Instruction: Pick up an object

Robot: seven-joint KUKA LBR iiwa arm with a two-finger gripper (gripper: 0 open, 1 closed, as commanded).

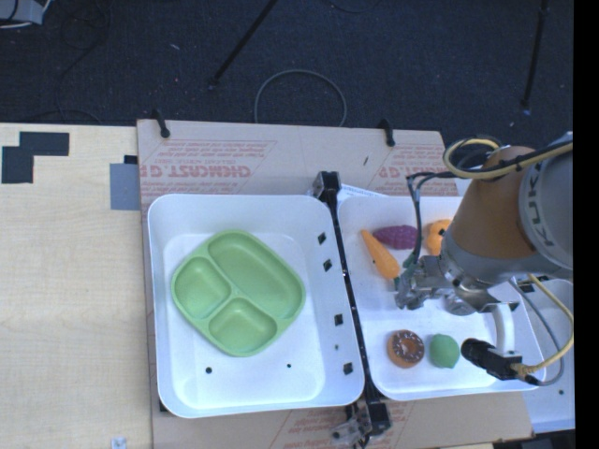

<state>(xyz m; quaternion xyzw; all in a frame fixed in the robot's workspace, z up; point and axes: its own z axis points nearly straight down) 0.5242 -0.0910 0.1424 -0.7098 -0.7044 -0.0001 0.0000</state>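
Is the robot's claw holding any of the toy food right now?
I can't tell. The gripper hangs over the right bin, beside the carrot, and nothing shows between its fingers.

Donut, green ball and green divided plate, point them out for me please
donut (406, 348), camera view, its sprinkled top.
green ball (444, 352), camera view, middle of its top.
green divided plate (238, 291), camera view, central divider ridge.
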